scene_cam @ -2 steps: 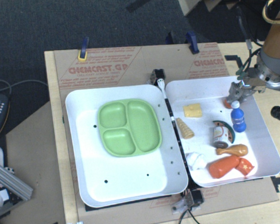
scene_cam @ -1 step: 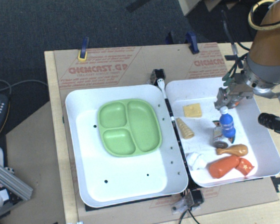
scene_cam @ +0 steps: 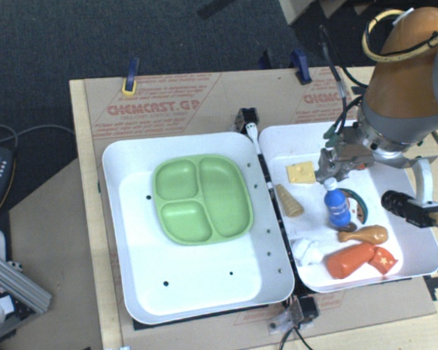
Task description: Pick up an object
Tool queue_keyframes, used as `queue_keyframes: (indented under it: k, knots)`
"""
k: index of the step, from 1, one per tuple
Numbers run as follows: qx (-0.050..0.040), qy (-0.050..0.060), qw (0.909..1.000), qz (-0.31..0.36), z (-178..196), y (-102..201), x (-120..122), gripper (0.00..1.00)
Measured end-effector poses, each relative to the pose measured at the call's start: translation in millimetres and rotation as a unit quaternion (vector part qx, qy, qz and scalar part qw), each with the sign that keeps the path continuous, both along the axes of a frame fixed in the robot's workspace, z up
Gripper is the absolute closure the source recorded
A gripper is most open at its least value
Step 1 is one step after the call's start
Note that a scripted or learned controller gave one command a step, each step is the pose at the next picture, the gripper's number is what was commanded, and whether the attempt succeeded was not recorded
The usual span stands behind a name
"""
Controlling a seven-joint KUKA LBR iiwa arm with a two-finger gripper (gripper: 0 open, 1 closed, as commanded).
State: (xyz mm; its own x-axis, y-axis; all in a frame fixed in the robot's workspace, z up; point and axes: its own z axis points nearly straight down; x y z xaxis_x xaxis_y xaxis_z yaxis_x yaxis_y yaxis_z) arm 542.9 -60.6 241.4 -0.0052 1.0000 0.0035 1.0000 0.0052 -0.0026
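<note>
Two white bins side by side on the table (scene_cam: pixel 94 218). Left bin (scene_cam: pixel 133 237): green divided plate (scene_cam: pixel 203 199) in its upper half. Right bin (scene_cam: pixel 422 256), from upper left to lower right: cheese wedge (scene_cam: pixel 302 173), cone (scene_cam: pixel 288 200), blue bottle (scene_cam: pixel 337 206) upright at centre, white crumpled piece (scene_cam: pixel 306 249), drumstick (scene_cam: pixel 365 235), carrot (scene_cam: pixel 351 260), red piece (scene_cam: pixel 385 259). Claw (scene_cam: pixel 341 162) at right of frame, just above the bottle, near the cheese. Open or clenched: cannot tell. Nothing seen grasped.
</note>
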Motion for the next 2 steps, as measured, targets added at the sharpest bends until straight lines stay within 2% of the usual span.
queue_keyframes:
  k: [1,2]
  knots:
    - [-0.0003,0.001,1.0000,0.000,-0.7,46.8,-25.1,1.00]
    - [-0.0009,0.001,1.0000,-0.001,-7.5,72.6,-53.8,1.00]
